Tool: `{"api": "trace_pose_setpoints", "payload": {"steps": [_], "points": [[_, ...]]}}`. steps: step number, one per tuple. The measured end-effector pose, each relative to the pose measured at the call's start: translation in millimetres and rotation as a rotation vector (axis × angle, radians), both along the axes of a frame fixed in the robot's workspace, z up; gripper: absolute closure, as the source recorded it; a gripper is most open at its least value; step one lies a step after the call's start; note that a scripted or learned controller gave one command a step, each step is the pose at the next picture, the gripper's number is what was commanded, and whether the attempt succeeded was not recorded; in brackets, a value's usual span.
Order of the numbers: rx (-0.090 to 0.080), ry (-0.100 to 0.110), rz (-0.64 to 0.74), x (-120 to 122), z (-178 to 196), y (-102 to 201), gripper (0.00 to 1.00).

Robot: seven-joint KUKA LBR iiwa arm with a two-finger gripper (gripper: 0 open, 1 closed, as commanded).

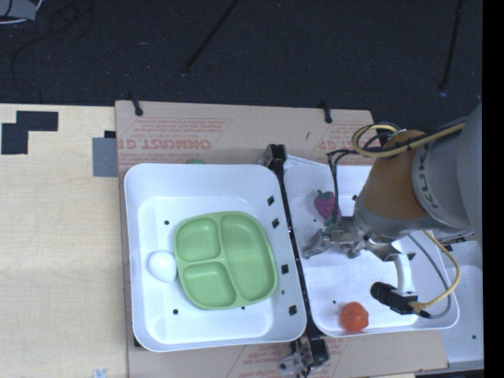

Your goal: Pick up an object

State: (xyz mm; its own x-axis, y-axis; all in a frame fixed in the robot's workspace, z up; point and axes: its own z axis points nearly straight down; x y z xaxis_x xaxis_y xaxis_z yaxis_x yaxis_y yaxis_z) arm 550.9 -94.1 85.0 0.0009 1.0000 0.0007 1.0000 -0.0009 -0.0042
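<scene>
The grey arm [441, 179] with its orange band [391, 183] reaches in from the right and bends down over the right bin [441, 321]; the gripper [319, 244] is low inside this bin, near its left wall, and its metal fingers point to the left; from this slanted view I cannot tell how far they are apart, and I see no object between them.

Just above the gripper, near the back of the right bin, lies a small purple-red fruit with a green top [324, 204], perhaps a toy strawberry or raspberry; it is close to the fingers, but I cannot tell if it touches them. Near the front edge of the same bin lies a red-orange round object [354, 316], like a small tomato; it is well apart from the gripper. A black cable part [392, 297] with yellow wire hangs beside it, to the right.

In the left bin [150, 187] lies a green plate with three compartments [225, 259]; a white egg-shaped object [163, 266] rests just beside its left edge. Both bins stand on a cardboard sheet [236, 132] on the wooden bench [55, 250].
</scene>
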Motion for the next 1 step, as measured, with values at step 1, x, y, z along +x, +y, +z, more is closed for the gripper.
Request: {"api": "trace_pose_setpoints", "payload": {"steps": [1], "points": [[0.001,0.000,-0.005,0.4,13.0,-1.5,1.00]]}}
